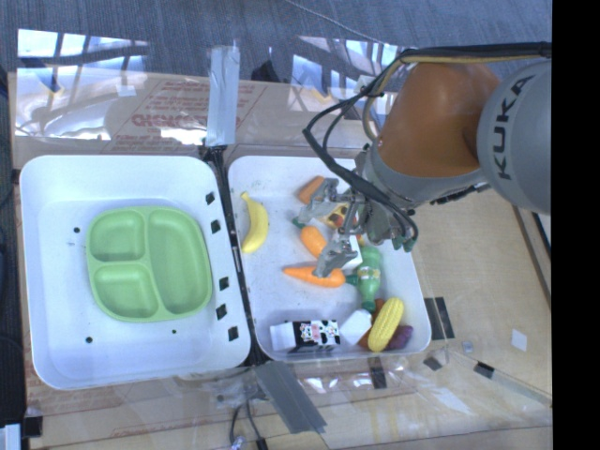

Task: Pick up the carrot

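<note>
1. Carrot [315, 275] lies on the floor of the right bin [272, 181], near the bin's middle, pointing left with its thick end toward the right. It rests flat, with nothing lifting it.

2. From the camera view, the gripper [335, 247] hangs over the right bin, its metal fingers [330, 261] reaching down so that the lower tip sits just above or against the carrot's right end; I cannot tell whether they touch. Whether the fingers are spread or closed cannot be told from this angle, and the carrot is not between them.

3. The arm [441, 120], with its orange band and grey body, comes in from the right and covers the bin's upper right corner.

4. Other things share the right bin: a banana [253, 223] along the left wall, an orange piece [312, 190] near the top, another orange piece [313, 240] just above the carrot, a green item [369, 268] to the carrot's right, a corn cob [386, 323] at the lower right, and a small black-and-white carton [306, 334] against the front wall.

5. The left bin [56, 345] holds a green divided plate [150, 262] with three compartments, lying flat near its middle.

6. Both bins sit side by side on the tabletop [487, 326].
</note>
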Controlling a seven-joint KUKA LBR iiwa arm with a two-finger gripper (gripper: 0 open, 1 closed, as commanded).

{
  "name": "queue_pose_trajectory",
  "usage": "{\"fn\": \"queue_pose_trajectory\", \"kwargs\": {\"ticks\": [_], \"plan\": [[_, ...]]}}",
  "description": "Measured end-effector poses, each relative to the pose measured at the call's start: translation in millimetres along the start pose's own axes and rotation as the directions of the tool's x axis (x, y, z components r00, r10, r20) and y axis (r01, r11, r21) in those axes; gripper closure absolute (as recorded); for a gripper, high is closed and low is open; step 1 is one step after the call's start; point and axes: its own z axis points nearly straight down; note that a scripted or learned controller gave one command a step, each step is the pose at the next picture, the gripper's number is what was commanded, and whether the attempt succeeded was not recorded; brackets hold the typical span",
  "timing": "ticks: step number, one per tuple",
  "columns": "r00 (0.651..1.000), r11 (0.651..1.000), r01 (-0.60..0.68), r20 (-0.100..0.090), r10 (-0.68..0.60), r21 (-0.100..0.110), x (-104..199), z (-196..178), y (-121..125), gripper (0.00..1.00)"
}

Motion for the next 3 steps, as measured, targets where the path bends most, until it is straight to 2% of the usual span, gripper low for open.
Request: {"fn": "queue_pose_trajectory", "kwargs": {"ticks": [1,2,3], "plan": [[0.995,0.995,0.104,0.002,-0.104,-0.001,-33,149,-29,0.00],[0.993,0.993,0.114,0.004,-0.114,0.000,-34,138,-27,1.00],[0.996,0.996,-0.084,0.005,0.084,-0.001,-41,75,8,1.00]]}}
